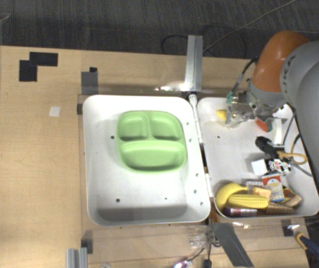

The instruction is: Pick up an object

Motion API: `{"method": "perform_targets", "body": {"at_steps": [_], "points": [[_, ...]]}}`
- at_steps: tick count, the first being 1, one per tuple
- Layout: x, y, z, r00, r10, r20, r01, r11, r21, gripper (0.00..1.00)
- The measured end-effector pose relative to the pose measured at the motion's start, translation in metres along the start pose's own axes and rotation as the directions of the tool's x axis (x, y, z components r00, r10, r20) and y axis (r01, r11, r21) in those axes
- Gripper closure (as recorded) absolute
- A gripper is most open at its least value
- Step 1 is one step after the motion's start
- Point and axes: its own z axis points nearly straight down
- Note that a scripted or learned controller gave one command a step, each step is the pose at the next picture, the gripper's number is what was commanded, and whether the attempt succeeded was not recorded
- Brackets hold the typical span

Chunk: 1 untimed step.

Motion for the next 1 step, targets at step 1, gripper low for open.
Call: {"method": "perform_targets", "body": {"at_steps": [1], "points": [[0.0002, 0.0003, -0.0001, 1.000, -0.001, 0.000, 0.001, 1.000, -0.001, 0.00]]}}
